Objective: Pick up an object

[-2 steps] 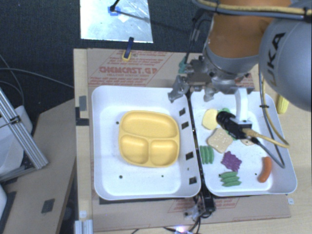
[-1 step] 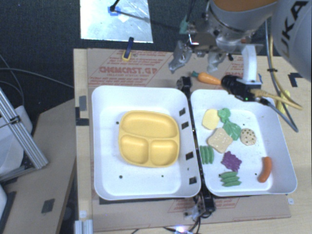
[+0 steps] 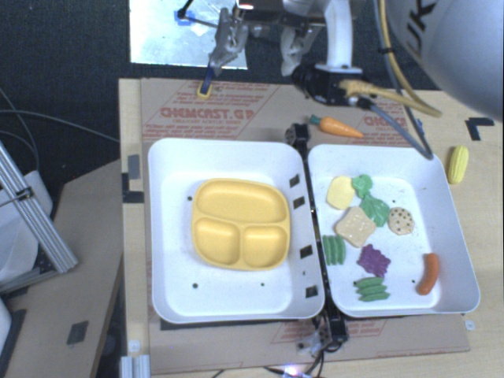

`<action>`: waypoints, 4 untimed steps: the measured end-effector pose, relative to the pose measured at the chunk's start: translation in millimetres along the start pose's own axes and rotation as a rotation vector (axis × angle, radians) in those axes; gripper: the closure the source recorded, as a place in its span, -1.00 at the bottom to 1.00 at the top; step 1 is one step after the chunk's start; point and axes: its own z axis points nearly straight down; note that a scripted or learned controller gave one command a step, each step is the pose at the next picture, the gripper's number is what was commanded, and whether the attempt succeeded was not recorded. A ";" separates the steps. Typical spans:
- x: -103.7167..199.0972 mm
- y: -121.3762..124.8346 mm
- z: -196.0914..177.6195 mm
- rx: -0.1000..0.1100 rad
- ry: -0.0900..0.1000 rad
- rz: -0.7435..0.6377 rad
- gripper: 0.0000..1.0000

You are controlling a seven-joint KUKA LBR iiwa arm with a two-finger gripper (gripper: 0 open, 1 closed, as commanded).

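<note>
My gripper (image 3: 260, 50) hangs high over the far edge of the bench, behind both bins. Its two fingers (image 3: 228, 44) stand well apart, open, with nothing between them. The right bin (image 3: 457, 235) holds several toy foods: a yellow slice (image 3: 340, 193), a green leafy piece (image 3: 372, 201), a tan cracker (image 3: 355, 226), a round cookie (image 3: 401, 220), green beans (image 3: 334, 250), purple grapes (image 3: 373, 260), a pea pod (image 3: 371, 289) and an orange sausage (image 3: 428, 274).
A yellow divided plate (image 3: 240, 223) lies in the left bin (image 3: 169, 211). Outside the bins, a carrot (image 3: 337, 127) rests on the cardboard behind the right bin and a corn cob (image 3: 457, 164) lies to its right. Cables run along the top right.
</note>
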 end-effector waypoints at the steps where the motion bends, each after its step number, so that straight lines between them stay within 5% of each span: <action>1: -6.4 0.8 -5.9 0.008 -0.006 0.003 1.00; 2: -94.0 10.1 44.5 0.015 -0.009 0.022 1.00; 3: -136.1 71.2 98.2 0.013 -0.010 0.018 1.00; 4: -72.6 70.7 -0.4 -0.001 -0.003 0.005 1.00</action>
